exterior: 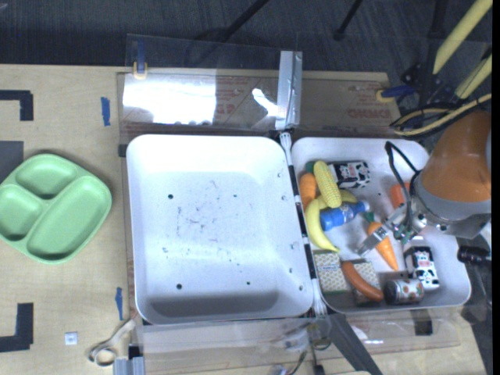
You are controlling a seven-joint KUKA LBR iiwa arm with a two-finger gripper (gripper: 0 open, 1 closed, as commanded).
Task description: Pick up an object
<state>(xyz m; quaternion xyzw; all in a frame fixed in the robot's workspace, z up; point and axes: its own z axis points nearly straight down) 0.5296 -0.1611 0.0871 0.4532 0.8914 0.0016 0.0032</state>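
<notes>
Camera view, gripper (pixel 380 238) over right bin (pixel 453 291), labels unreadable

A: Pale wooden bench top (pixel 62 92), black corner marks (pixel 19 104) at left edge, blue tape strips (pixel 105 109) near the bins. Green divided plate (pixel 51 207) resting at far left, well apart from the bins.

B: Noted. Behind the bench?

A: Dark grey carpeted floor (pixel 195 6), black stand legs (pixel 266 6) crossing it. Yellow bar (pixel 461 26) slanting at upper right, tangle of black and yellow cables (pixel 437 108) below.

B: Light?

A: Bright glare on clear plastic panel (pixel 203 92) standing behind the left bin, metal bracket (pixel 289 88) at its right end.
</notes>
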